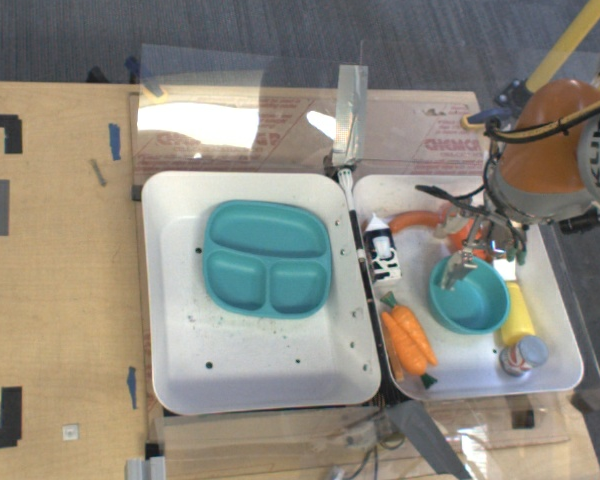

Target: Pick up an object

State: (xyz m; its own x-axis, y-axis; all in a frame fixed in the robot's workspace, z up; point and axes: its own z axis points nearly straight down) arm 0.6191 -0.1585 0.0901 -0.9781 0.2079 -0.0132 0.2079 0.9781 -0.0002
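The right bin (560,368) holds a teal bowl (472,303), an orange toy carrot (408,340), a small black and white bottle (382,252), a yellow object (518,310), a small round grey and red object (520,356) and a curved orange piece (416,220). My gripper (472,253) hangs over the bowl's far rim, below the arm's orange band (552,138). Wrist hardware and cables crowd that spot, so I cannot make out whether the gripper touches the bowl or holds anything.
The left bin (170,348) carries a teal divided plate (268,258). A raised divider (358,268) separates the two bins. Clear plastic sheeting (240,118) lies behind them, and a cardboard surface (50,268) stretches to the left.
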